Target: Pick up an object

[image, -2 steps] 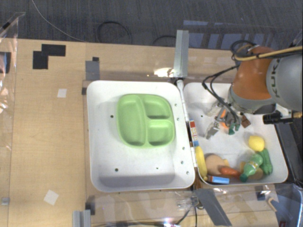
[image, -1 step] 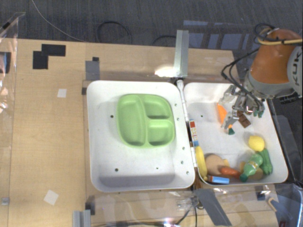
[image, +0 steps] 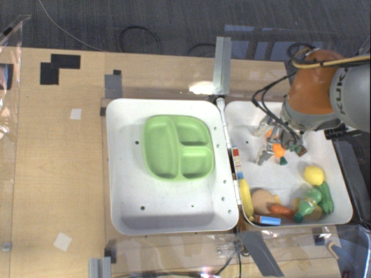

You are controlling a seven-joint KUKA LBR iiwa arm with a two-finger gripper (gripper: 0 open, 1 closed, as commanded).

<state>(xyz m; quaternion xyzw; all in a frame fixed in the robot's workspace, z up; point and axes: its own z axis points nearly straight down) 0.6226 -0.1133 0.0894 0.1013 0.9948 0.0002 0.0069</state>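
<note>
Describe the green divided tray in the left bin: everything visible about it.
The green divided tray is a pale lime, matte dish that looks like plastic, roughly square with rounded corners. Raised ridges split it into three compartments: one long section along the left and two smaller ones stacked on the right. It lies flat and upright, open side up, slightly rotated, near the middle of the left white bin, resting on the bin floor. Its compartments hold nothing visible, and it lies apart from the bin walls.
</note>
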